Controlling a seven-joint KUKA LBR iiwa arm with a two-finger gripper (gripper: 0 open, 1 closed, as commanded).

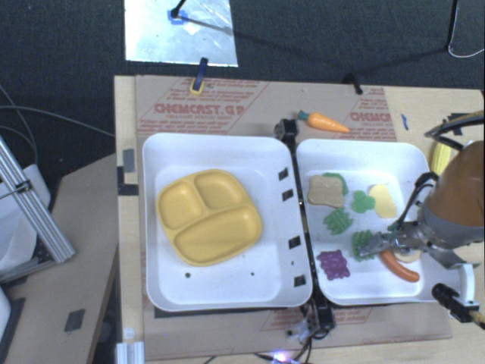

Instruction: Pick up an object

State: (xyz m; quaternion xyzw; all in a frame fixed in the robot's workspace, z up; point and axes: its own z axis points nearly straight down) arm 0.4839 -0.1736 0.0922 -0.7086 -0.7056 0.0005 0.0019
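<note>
The pincer (369,246) is seen low in the right bin (364,152), its fingers spread to either side of a dark green leafy piece (361,242), though a firm grasp cannot be confirmed. A purple grape bunch (333,263) lies just beyond and below the pincer's tip. A sausage (399,267) lies just behind it, under the wrist. Further ahead of the pincer, the left bin (220,152) is occupied by a yellow divided plate (209,216). A carrot (323,121) rests on the desk (250,101), well apart.
</note>
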